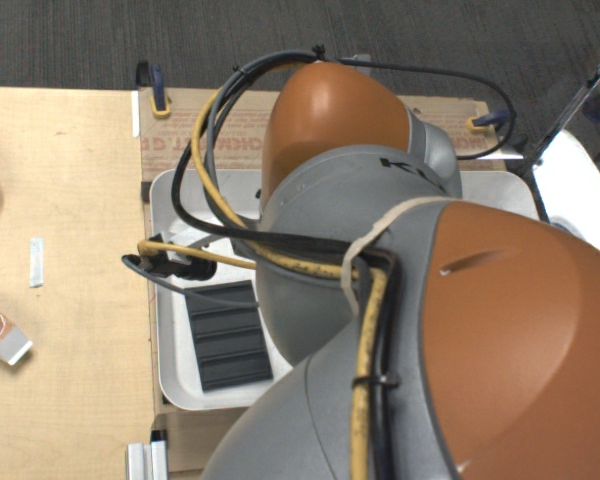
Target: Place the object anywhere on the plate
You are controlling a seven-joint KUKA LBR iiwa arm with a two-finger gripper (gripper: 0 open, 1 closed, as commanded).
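One arm (380, 268) over one white bin (162, 268); end effector hidden, state cannot tell.

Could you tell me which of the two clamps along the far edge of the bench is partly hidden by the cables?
The right clamp: a black cable loops around it, while the left clamp stands clear.

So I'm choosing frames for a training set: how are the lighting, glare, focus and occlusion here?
Camera view: even, soft light; mild sheen on the arm's orange shell, no blown-out glare. The arm sits close to the lens, looks slightly soft and covers much of the white bin. The wooden bench is reasonably sharp.
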